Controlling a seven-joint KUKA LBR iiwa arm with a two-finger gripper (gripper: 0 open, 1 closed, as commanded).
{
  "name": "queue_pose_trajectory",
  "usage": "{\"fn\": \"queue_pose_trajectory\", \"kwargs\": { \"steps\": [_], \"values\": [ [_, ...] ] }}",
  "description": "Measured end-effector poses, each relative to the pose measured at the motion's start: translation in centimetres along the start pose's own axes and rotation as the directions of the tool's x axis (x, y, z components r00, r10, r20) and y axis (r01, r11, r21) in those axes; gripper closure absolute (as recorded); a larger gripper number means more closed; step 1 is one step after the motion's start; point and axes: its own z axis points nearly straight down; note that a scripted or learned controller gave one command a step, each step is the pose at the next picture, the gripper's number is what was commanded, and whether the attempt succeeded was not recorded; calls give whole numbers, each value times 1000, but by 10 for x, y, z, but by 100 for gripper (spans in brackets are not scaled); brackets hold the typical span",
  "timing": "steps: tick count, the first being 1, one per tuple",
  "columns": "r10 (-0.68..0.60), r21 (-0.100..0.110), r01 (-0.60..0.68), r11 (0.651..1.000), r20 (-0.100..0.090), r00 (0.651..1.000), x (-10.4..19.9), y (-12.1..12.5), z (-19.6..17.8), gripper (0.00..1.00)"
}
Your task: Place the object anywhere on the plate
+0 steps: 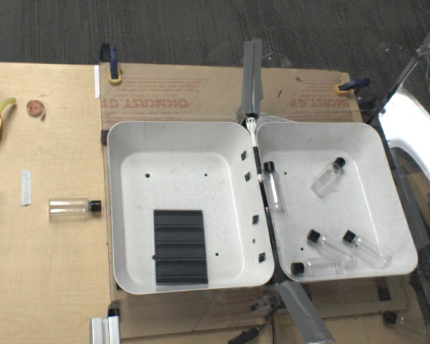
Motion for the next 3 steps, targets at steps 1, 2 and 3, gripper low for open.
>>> {"fn": "queue_pose_trajectory", "kwargs": {
  "steps": [1, 2, 3],
  "values": [
    [86, 0, -86, 996, 0, 996, 3, 4, 0, 0],
    [167, 1, -167, 986, 1, 986, 0, 4, 0, 0],
    [302, 0, -302, 953, -1, 953, -2, 6, -1, 0]
  ]
}}
